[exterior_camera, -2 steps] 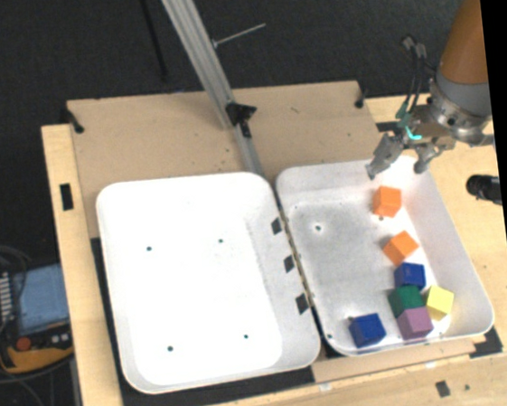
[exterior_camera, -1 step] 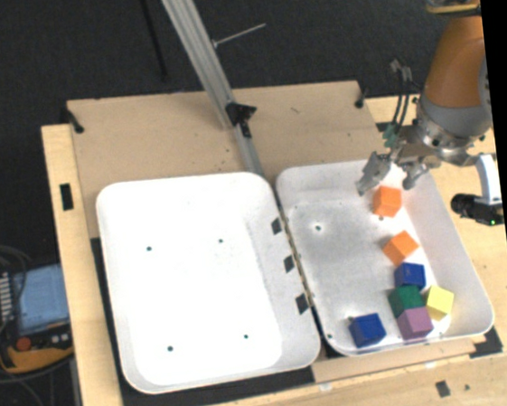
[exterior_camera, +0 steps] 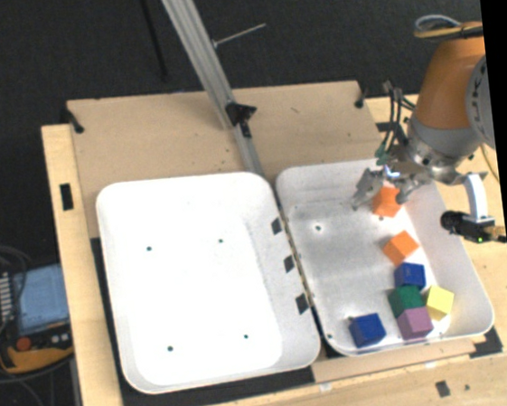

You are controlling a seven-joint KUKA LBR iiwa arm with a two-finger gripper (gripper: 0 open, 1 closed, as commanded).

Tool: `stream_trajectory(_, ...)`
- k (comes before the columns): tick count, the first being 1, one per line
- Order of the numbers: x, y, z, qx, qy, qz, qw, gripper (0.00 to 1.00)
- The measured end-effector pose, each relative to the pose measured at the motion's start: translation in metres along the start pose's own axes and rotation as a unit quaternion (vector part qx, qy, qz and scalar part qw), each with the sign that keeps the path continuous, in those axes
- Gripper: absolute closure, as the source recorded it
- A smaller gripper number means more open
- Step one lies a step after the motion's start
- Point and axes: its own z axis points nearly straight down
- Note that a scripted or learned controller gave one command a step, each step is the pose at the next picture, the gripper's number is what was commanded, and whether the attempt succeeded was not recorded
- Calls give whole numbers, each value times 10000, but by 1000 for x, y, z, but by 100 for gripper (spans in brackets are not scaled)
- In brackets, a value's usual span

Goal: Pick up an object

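My gripper (exterior_camera: 384, 193) hangs over the upper part of the right bin (exterior_camera: 324, 180), its two fingers on either side of a small orange block (exterior_camera: 386, 202). The block sits between the fingertips, so the gripper is shut on it. Below it in the same bin lie a second orange block (exterior_camera: 401, 246), a blue block (exterior_camera: 410, 275), a green block (exterior_camera: 405, 299), a yellow block (exterior_camera: 439, 300), a purple block (exterior_camera: 415, 322) and another blue block (exterior_camera: 367, 329) near the front edge.
The left bin (exterior_camera: 189, 278) lies beside the right one, with black clips along the seam between them. A slanted metal pole (exterior_camera: 212, 75) rises behind the bins. A black fitting (exterior_camera: 463, 222) sits by the right bin's right rim.
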Motion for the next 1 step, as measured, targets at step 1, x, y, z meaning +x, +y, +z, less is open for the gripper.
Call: stream_trajectory(1, -7, 0, 61, 9, 2, 11, 10000, 0)
